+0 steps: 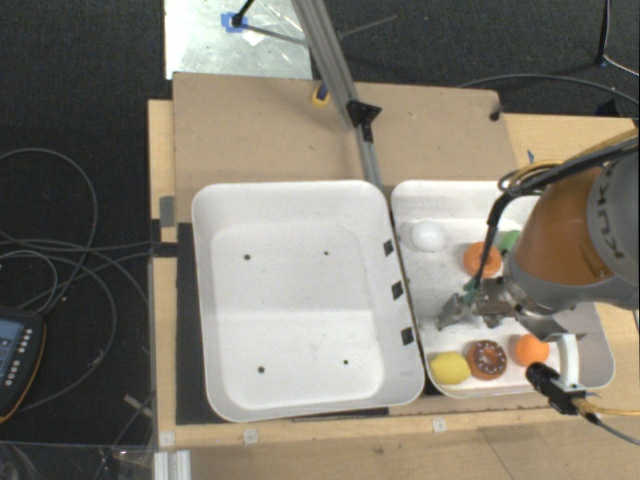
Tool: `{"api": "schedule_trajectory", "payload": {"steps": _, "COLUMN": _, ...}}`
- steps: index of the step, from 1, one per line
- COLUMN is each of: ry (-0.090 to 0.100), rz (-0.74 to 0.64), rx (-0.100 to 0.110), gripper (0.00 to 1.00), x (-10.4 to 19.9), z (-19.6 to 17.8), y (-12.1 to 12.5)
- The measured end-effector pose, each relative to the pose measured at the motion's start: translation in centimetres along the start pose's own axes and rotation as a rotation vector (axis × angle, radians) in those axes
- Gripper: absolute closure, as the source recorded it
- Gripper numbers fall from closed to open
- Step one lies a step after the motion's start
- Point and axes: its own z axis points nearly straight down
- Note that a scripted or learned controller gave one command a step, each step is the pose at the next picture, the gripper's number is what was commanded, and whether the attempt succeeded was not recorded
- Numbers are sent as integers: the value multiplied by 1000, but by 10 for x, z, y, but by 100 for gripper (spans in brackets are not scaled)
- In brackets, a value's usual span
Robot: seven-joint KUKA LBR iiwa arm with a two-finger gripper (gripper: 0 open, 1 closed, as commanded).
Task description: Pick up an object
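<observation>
White bins side by side on the surface [300, 128]; I see the left bin [300, 298] with bare floor, and the right bin [440, 268] holding all the objects. Arm [570, 238] comes in from the right, orange band above the wrist, and hangs low over the middle of the right bin. Gripper [462, 308] sits near the bin's centre, pointing toward the divider between the bins. Its fingers look slightly apart with nothing visible between them, so no grasp that I can confirm. White ball [428, 236] lies at the far left of that bin, well apart from the gripper. Orange ball [482, 259] sits just beside the wrist cable, partly hidden. Green thing [510, 238] peeks out behind the arm; can't tell what it is. Along the near edge: yellow lemon [450, 368], brown donut [488, 359] touching or just beside it, then a second orange ball [531, 349] to its right.
</observation>
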Motion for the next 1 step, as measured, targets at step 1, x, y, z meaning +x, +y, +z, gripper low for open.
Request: {"api": "schedule_trajectory", "payload": {"steps": 1, "ry": -2, "rz": 1, "rx": -8, "gripper": 100, "x": -1, "z": -13, "y": 2}}
